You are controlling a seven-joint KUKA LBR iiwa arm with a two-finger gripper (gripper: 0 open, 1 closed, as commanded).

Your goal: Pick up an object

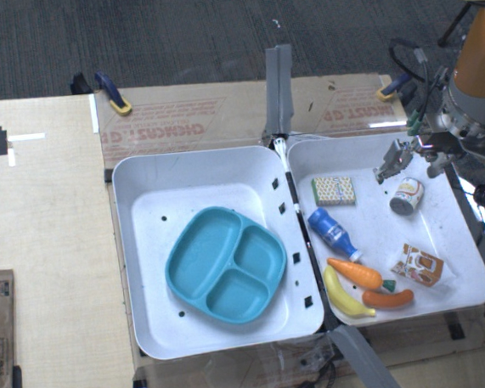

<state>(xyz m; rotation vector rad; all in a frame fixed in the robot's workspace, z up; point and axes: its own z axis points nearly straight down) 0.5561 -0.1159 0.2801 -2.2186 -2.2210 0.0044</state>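
Observation:
The right bin [457,296] holds a speckled sponge-like block [333,190], a blue bottle [332,233], a carrot [357,273], a banana [345,298], an orange sausage-shaped toy [389,299], a brown-and-white carton [418,266] and a small white can [406,196]. My gripper [395,161] hangs at the bin's far right, just above and left of the can, with its fingers spread and nothing between them. The grey arm with its orange band [477,64] comes in from the right.
The left bin [136,242] holds a blue three-compartment plate [225,265]. A grey post [280,91] rises behind the seam between the bins. Clamps [111,92] sit on the cardboard at the back. Cables hang beside the arm at the right.

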